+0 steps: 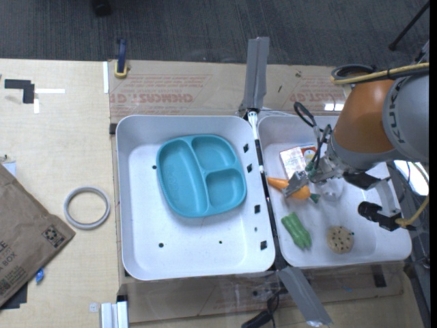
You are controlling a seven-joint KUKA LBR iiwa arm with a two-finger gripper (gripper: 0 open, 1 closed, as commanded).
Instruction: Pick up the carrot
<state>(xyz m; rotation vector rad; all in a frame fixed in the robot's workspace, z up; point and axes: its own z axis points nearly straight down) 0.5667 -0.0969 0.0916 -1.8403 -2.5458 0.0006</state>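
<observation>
Cookie (339,239) and green vegetable (296,229) are lying at the near edge of the right bin (382,251), well apart from each other. Above them, the gripper (300,183) is bearing down on the carrot (285,185); whether its fingers are spread or pinching cannot be told. That carrot is resting near the right bin's left wall, beside a snack packet (295,159). Alongside, the left bin (136,238) is holding a teal divided plate (201,175).
</observation>
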